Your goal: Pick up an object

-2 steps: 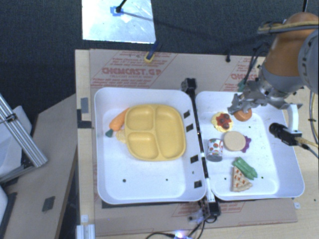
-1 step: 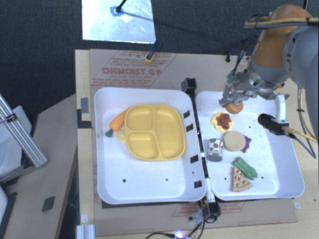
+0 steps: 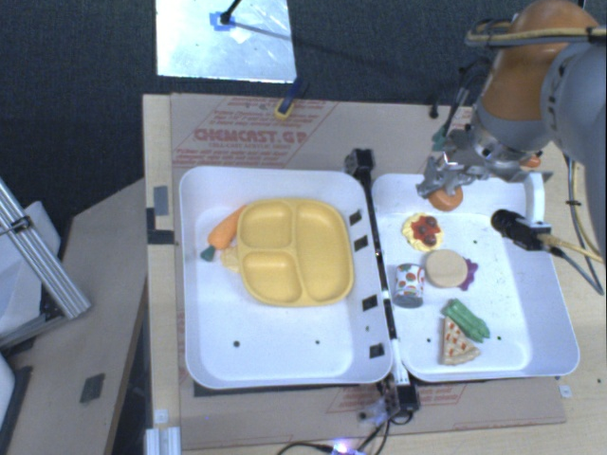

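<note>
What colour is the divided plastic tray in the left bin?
Yellow: the three-compartment plastic tray in the left white bin is plain yellow, seen clearly in the camera view.

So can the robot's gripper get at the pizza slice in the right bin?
Probably yes. The pizza slice lies flat near the front of the right bin, open from above. Only the green pepper touches its top edge, which might crowd the fingers. The gripper is at the bin's far end.

Orange round object [image 3: 446,198], far right bin, seemingly touching hand [image 3: 442,180].
</note>
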### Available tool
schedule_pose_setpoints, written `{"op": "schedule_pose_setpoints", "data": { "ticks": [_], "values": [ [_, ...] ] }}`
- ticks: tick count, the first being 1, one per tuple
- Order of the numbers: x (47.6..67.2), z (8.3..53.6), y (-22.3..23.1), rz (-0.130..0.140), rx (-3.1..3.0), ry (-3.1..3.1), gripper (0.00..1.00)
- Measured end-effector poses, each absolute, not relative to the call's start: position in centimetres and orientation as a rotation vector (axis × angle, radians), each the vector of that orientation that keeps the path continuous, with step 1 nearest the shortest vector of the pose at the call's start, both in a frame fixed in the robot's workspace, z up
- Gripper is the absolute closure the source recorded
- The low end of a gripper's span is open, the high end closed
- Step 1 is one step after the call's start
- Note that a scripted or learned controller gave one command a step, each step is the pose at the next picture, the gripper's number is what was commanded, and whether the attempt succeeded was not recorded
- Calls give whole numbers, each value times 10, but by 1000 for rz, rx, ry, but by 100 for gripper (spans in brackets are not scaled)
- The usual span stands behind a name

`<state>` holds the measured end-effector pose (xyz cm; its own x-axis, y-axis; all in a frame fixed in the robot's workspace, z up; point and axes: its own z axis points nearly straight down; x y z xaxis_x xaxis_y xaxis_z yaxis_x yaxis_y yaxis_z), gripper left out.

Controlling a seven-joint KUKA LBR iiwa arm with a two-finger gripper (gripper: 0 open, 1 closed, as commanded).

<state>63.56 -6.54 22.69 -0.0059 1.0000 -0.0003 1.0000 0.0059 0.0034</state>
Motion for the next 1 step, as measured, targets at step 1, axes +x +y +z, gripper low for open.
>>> {"op": "schedule_pose_setpoints", "data": {
  "ticks": [1],
  "values": [
    [623,215,-73,-1,2220,2221,100]
  ]
}}
